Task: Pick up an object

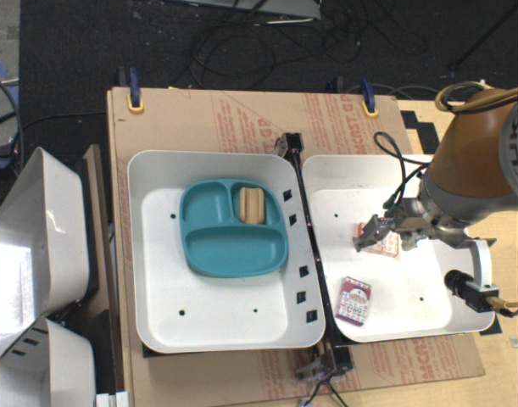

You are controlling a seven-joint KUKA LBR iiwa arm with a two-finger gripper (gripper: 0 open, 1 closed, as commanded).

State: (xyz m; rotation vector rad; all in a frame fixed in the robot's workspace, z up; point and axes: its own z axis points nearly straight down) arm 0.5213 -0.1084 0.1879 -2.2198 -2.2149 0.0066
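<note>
brown board covers the desk (242, 117), which stands on a dark floor crossed by loose black cables (242, 41). two blue clamps (135, 91) grip the board's far edge. two shallow white bins lie side by side on the board, their inner rims touching along a black strip. the left bin (157, 312) carries a teal divided plate (233, 229) near its middle; a tan wooden block (252, 205) lies in the plate's far right compartment, while the other compartments show bare teal. the right bin (343, 176) carries two small items: a red and white packet (387, 244) near its middle, and a purple patterned packet (354, 300) nearer the front rim, well apart from the first. the grey arm with its orange band (470, 151) reaches in from the right above the right bin. the gripper (373, 232) hangs low over the red and white packet, its dark tip at the packet's left edge and partly covering it. whether the gripper is clenched or released cannot be told from this angle, nor whether it touches the packet. white tubs (34, 244) stand beside the desk at the left.
</note>
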